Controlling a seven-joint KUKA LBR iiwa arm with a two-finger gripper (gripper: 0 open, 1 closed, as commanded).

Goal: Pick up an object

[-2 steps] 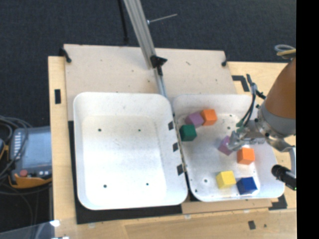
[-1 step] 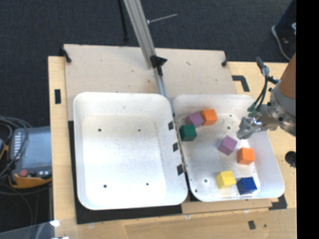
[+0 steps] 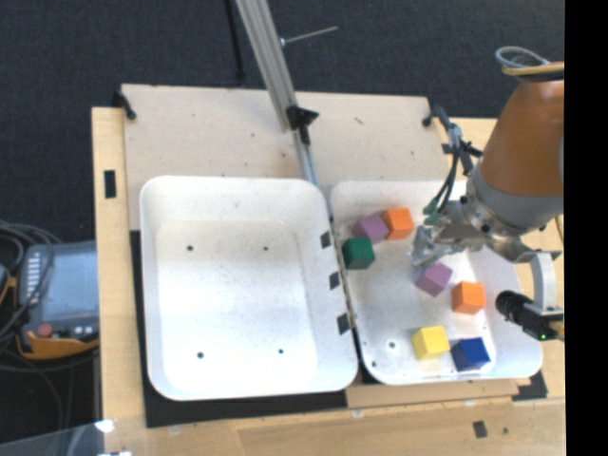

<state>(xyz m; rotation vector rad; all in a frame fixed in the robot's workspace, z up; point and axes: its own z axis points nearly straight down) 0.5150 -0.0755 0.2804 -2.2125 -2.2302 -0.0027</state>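
Right bin (image 3: 380, 369), contents as we log them: purple cube (image 3: 435, 278) approx. centre, gripper (image 3: 425, 251) just above-left of it, finger state we can't tell. Purple/orange pair (image 3: 385, 224) at far-left wall, green cube (image 3: 358, 253) below them; orange cube (image 3: 468, 297), yellow cube (image 3: 430, 341), blue cube (image 3: 470, 353) nr front-right.

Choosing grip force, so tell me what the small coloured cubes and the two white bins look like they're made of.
Small coloured cubes, such as the yellow cube: likely foam or painted wood; matte, no glare, uncertain. Shallow white bins, as the left white bin: apparently moulded plastic, with rounded corners and a faint sheen.
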